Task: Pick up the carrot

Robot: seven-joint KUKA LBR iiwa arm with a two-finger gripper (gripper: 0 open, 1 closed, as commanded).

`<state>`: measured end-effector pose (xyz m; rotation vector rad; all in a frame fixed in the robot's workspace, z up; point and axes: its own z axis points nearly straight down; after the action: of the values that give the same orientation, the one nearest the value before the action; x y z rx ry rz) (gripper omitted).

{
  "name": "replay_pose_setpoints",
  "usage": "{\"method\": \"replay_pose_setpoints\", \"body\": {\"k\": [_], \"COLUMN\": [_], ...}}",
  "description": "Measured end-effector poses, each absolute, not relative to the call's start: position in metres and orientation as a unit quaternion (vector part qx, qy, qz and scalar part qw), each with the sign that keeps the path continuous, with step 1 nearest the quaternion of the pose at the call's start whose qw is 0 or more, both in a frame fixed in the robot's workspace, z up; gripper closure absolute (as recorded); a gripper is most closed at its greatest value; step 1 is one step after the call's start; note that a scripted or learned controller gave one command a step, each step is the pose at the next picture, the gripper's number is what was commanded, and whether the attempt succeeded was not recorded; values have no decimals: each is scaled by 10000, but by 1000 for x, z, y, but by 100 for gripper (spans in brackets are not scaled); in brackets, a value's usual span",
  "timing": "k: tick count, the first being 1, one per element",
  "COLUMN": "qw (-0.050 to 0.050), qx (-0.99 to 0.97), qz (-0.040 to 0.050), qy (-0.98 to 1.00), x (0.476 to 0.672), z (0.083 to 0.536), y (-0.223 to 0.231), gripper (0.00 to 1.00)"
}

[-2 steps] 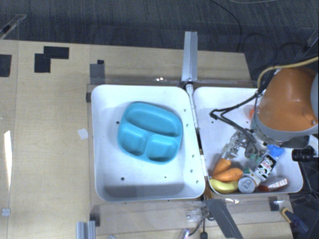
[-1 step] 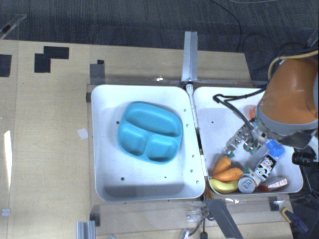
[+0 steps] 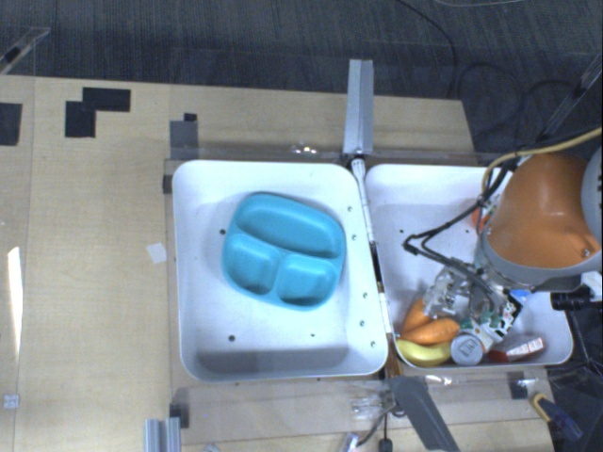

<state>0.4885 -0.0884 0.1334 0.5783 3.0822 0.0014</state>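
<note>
Orange carrot [image 3: 430, 330] lying in the right bin [image 3: 396, 210], at its 7 o'clock corner.
End effector [image 3: 464, 301] hovering just above it; grip state impossible to tell; yellow banana [image 3: 422, 352] touching the carrot.

I work in a robotics lab, not a home. My bench [image 3: 85, 281] is pale board marked with black squares [image 3: 94, 111] near its far left corner. Two white bins [image 3: 188, 252] sit bolted between grey metal rails [image 3: 359, 106]. Loose black cables [image 3: 452, 26] trail over dark carpet [image 3: 188, 17] beyond the bench's far edge.
</note>
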Motion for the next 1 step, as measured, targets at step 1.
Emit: {"method": "replay_pose_setpoints", "body": {"k": [1], "qw": [218], "qx": [579], "qz": [3], "qy": [9981], "x": [500], "z": [114], "y": [-101], "gripper": [100]}}
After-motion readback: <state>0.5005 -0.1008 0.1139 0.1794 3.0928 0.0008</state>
